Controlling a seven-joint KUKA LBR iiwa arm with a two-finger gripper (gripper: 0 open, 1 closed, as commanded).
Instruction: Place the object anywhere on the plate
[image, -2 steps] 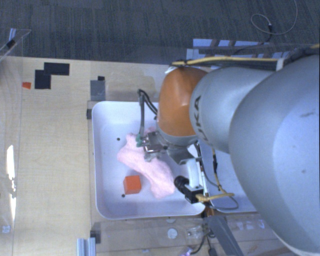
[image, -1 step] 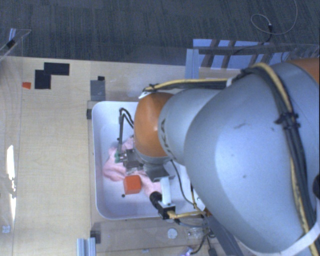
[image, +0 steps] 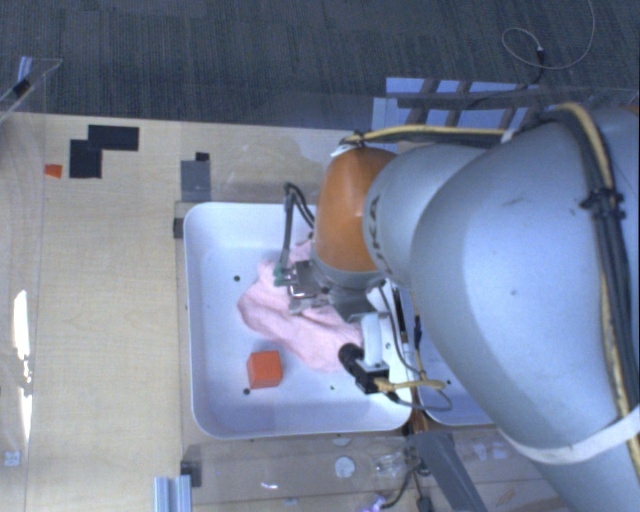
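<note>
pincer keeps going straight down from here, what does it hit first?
Most likely the pink plate: the pincer sits right over it in the white bin. The orange block lies off to the side. Height above it is unclear.

Bright, even light; slightly soft focus

Glossy white plastic bin (image: 215, 400), soft pink cloth (image: 265, 305), pale wood bench (image: 100, 330).
</note>
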